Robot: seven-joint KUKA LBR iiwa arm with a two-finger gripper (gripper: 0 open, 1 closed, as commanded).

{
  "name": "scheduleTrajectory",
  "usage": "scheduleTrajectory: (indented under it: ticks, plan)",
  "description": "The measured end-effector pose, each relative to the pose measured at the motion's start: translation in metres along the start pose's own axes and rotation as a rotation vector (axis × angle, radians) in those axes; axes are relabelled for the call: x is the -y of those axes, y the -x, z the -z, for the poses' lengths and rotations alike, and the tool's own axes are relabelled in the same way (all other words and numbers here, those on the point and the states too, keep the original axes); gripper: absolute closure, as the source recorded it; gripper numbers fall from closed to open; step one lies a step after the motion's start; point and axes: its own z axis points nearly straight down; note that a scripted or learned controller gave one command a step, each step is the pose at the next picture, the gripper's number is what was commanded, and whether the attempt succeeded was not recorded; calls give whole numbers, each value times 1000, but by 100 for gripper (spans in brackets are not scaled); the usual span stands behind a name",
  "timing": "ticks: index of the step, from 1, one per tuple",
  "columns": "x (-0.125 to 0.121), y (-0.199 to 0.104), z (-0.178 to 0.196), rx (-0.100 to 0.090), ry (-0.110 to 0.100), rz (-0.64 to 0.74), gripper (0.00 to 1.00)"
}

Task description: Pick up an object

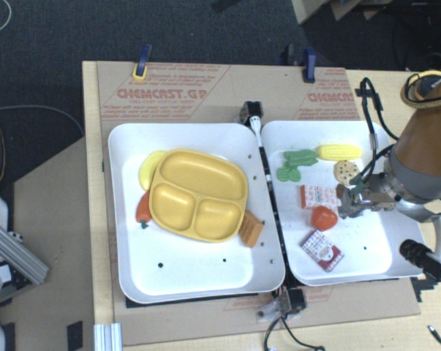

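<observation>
We see gripper (349,202) low in right bin (374,258), just beside red tomato (324,217) — jaws unclear, cannot tell. We judge nothing lifted yet — grasp and lift remain.

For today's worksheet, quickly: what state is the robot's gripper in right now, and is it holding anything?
Gripper: low in the right bin, beside the red tomato-like toy; whether it is open or closed cannot be told, and no object is visibly held.

Two white bins sit side by side on the table (205,86) — left bin (198,280), right bin (366,265). Blue clamps grip the table's far edge — one (142,63), another (308,63). Dark carpet (96,20) beyond.
</observation>
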Motion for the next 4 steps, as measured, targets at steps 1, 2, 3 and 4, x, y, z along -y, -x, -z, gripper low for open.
scheduleTrajectory:
  ticks: [1, 2, 3, 4]
  plan:
    - [-1, 0, 19, 0, -1, 0, 100]
    - [-44, -27, 15, -1, -2, 4, 100]
    - [-81, -63, 5, -2, -2, 4, 100]
    - [-126, -95, 18, -2, 0, 4, 100]
